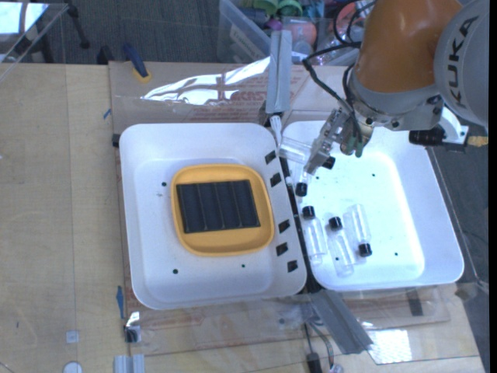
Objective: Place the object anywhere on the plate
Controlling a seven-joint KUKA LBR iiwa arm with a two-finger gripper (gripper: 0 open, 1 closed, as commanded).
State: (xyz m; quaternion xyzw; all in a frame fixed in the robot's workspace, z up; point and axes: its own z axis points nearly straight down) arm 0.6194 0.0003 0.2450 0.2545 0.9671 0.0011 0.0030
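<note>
Here, one plate (223, 209), three vials (336, 236)

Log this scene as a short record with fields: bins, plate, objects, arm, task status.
left bin: holds the yellow plate, which has a dark ribbed centre
right bin: holds several clear vials with black caps, lying near its left side
arm: reaches in from the right, over the right bin
gripper: tilted down above the right bin's upper left corner, nothing seen held
task status: no vial on the plate yet
</note>
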